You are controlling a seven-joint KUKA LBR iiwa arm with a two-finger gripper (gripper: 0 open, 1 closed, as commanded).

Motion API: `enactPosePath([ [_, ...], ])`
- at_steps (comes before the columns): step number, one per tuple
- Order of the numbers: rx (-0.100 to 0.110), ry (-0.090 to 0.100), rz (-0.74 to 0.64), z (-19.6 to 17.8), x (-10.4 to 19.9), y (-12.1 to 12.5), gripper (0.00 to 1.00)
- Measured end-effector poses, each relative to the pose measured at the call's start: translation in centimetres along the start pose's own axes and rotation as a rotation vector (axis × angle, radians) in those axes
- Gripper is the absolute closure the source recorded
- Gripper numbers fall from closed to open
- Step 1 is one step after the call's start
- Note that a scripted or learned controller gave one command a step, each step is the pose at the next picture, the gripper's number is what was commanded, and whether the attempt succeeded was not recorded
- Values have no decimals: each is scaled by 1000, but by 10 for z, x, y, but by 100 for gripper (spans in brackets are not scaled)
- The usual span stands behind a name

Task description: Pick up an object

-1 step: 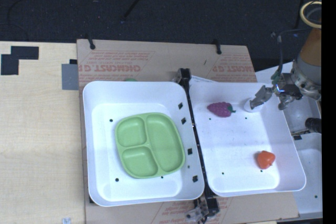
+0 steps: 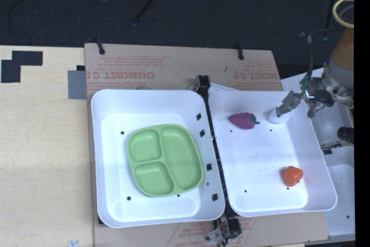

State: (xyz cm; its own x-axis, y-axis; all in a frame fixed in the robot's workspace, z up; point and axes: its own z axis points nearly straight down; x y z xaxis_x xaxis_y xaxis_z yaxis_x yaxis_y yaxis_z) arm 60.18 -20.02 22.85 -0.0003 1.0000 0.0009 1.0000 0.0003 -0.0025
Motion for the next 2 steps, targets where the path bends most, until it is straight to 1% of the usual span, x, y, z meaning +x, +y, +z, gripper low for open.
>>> enactPosePath([
  [1, 3, 1, -1, 44, 4, -2, 0],
  [2, 4, 1, -3, 100, 6, 8, 0],
])
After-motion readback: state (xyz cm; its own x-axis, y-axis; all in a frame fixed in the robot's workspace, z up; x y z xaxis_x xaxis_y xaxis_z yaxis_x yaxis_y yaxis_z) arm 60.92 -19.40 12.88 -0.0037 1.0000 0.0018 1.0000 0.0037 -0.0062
